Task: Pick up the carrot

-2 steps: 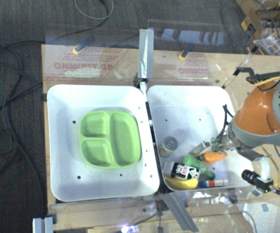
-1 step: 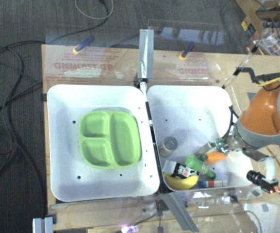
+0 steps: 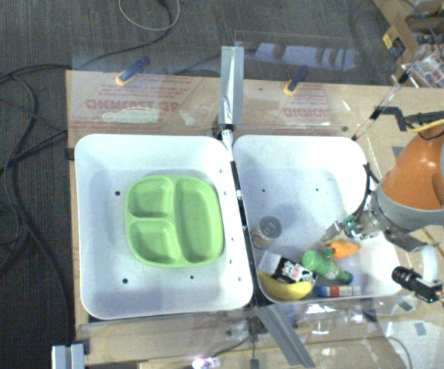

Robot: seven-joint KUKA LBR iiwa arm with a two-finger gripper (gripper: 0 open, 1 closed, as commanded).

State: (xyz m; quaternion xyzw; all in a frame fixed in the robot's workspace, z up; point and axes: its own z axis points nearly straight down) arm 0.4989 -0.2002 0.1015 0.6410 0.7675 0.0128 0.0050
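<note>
Carrot sits in the right bin, down toward the near right corner, just beside a green bottle-looking thing and close to a banana and a small black-and-white carton. So it's a crowded little pile. The gripper hangs right above the carrot's left end, maybe touching it, hard to say. Honestly can't tell whether the fingers are open or closed from this angle, and nothing shows the carrot pinched between them.

If I were doing this step: line the fingers up across the carrot's short width, not along it, and come straight down so the green thing doesn't get caught too. Aim for the middle of the carrot so it doesn't pivot out.

Left bin just has the green divided plate.
</note>
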